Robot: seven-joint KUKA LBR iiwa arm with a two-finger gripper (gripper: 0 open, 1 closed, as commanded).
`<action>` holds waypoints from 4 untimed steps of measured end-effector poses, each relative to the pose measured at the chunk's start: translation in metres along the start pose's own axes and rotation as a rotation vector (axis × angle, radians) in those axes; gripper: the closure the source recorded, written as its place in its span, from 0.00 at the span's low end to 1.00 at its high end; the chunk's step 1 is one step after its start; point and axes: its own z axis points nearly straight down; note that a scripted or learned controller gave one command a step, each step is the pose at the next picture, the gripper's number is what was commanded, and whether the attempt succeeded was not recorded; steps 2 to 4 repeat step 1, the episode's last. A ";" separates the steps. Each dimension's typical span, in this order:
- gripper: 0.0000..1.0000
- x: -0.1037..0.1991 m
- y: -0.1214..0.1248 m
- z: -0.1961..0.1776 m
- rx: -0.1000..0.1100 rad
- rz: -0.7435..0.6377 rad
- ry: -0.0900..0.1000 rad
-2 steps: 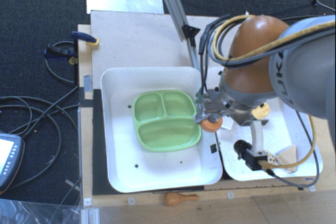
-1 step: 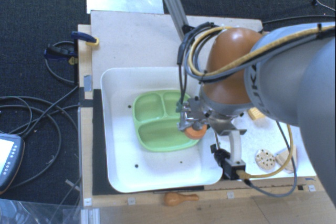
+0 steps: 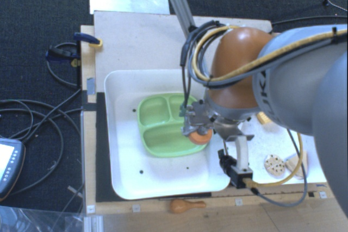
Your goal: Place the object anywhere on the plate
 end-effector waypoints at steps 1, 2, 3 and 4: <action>0.00 -0.001 0.000 0.001 0.001 0.004 0.000; 0.00 -0.001 0.000 0.001 0.001 0.004 0.000; 0.00 -0.001 0.000 0.001 0.001 0.004 0.000; 0.00 -0.001 0.000 0.001 0.001 0.004 0.000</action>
